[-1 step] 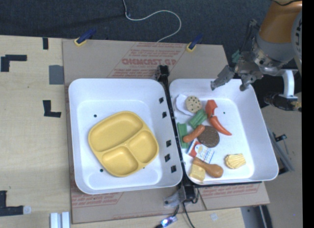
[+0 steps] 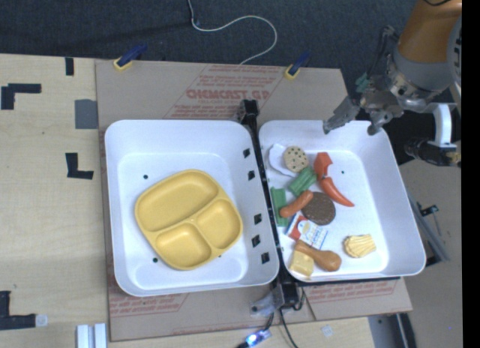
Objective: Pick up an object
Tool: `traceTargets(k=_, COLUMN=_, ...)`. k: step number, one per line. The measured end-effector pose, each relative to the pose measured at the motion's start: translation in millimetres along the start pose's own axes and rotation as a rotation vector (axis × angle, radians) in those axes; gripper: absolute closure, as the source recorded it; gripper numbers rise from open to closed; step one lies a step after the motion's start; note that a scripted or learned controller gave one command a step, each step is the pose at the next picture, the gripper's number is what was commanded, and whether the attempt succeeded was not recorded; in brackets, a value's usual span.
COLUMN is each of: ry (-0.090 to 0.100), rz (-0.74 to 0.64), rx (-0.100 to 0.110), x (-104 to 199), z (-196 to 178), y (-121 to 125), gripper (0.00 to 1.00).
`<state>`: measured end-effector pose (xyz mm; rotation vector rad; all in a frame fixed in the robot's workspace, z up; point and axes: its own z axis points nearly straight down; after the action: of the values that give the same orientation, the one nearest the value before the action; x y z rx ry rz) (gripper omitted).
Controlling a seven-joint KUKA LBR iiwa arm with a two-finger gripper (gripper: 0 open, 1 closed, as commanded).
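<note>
The right bin [image 2: 396, 189] holds a heap of toy food: a speckled cookie [image 2: 295, 159], a red pepper [image 2: 331, 187], a green piece [image 2: 303, 182], an orange sausage [image 2: 295, 204], a brown round patty [image 2: 320, 208], a red-and-white packet [image 2: 309, 232], a ridged yellow chip [image 2: 360, 246], a brown drumstick [image 2: 320, 256] and a pale yellow block [image 2: 301, 265]. My gripper [image 2: 352, 126] hangs over the far rim of this bin, above and to the right of the cookie. It is open, its two dark fingers spread wide with nothing between them.
A yellow three-compartment tray [image 2: 187, 217] lies in the left bin [image 2: 124, 189]. Black clips line the divider [image 2: 259, 189] between the bins. Both bins rest on a cardboard sheet [image 2: 202, 91], and a white cable [image 2: 232, 24] runs behind it.
</note>
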<state>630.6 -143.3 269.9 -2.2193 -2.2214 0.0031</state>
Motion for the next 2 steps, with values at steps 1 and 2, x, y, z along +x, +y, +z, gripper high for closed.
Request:
traceTargets(k=1, ry=0.000, rz=-0.001, rx=0.004, x=4.8, z=45.1, y=0.9, gripper=0.00)
traceTargets(k=2, ry=0.001, rz=-0.002, rx=0.007, x=11.7, z=109.3, y=0.9, gripper=0.00)
